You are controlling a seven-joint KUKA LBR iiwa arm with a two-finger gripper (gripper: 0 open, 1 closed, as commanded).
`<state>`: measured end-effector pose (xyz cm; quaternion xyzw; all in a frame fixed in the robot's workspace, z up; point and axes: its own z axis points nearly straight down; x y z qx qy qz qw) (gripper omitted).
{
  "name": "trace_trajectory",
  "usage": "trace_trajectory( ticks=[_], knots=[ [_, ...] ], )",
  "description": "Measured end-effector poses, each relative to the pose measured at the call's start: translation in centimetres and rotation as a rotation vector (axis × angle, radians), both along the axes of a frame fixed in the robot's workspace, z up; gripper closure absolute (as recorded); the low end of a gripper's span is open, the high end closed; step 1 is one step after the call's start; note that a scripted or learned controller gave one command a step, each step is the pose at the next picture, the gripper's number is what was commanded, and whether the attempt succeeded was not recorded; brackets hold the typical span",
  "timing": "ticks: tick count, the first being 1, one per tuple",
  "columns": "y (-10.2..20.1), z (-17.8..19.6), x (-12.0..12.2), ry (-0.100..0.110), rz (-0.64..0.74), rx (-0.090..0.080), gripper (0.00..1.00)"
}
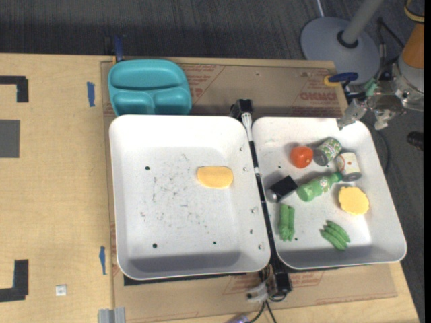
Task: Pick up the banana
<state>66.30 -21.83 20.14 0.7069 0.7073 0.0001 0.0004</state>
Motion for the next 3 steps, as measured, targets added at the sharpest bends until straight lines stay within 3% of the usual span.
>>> trace_trajectory(
  ticks=[1, 2, 3],
  knots=[
    [3.7, -11.6, -2.7, -0.002, 0.168, -0.001, 0.00],
    [7.8, -11.6, -9.0, 0.001, -0.179, 0.002, 0.00],
    [10.6, -11.6, -14.6, -0.002, -0.335, 0.001, 0.00]
  ],
)
